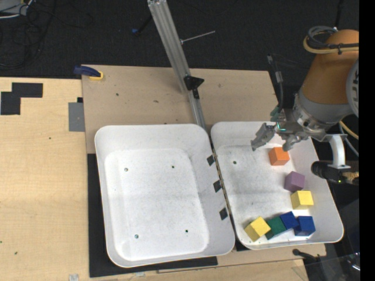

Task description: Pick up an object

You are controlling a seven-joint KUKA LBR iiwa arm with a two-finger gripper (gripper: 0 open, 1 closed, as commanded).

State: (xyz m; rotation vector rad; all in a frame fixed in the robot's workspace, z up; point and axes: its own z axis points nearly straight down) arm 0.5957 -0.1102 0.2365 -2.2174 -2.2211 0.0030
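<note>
step: grasp small orange foam cube (279, 156), right of frame centre | two-finger gripper (274, 138) just above it, jaws spread, holding nothing | advice: centre over cube, descend straight, then close

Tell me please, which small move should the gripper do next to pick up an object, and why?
Probably lower straight down and close on the orange block. The gripper hangs open just above it in the right bin, holding nothing, and this block lies apart from the purple block and the rest.
</note>
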